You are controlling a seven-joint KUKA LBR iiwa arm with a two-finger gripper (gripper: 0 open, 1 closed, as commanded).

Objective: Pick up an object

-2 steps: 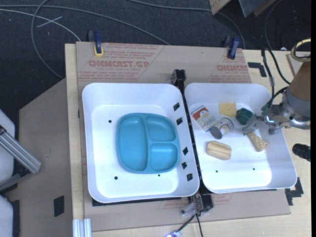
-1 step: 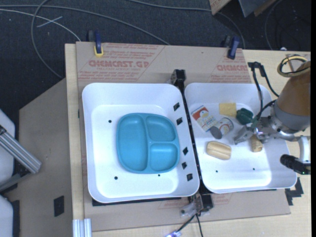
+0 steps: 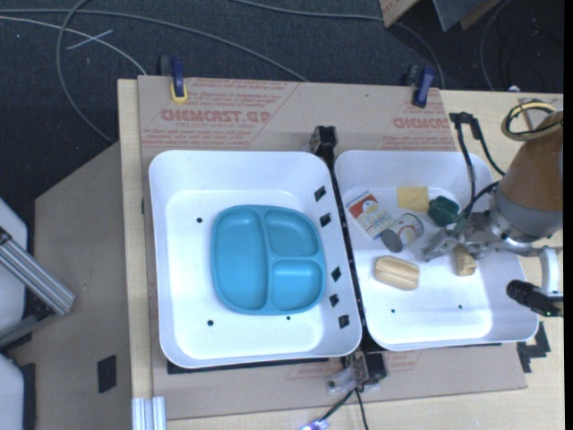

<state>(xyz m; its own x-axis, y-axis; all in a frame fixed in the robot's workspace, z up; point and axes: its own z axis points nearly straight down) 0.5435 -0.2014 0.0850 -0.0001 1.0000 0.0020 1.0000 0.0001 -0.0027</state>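
Note:
The right bin (image 3: 430, 325) holds several small items. They are a red-and-white packet (image 3: 367, 211), a yellow block (image 3: 412, 197), a dark green piece (image 3: 443, 210), a small can lying on its side (image 3: 405, 231), a tan bread roll (image 3: 396, 272) and a small tan piece (image 3: 463, 262). My gripper (image 3: 450, 243) is low in this bin, between the green piece and the small tan piece, just right of the can. The arm's orange band (image 3: 537, 177) rises behind it at the right edge. Nothing is visibly lifted.
The left bin (image 3: 179, 195) holds a blue divided plate (image 3: 269, 258). A black divider with clips (image 3: 336, 240) runs between the bins. Cables (image 3: 470, 150) trail over the right bin's far corner. Blue clamps (image 3: 179, 86) pin the cardboard at the back.

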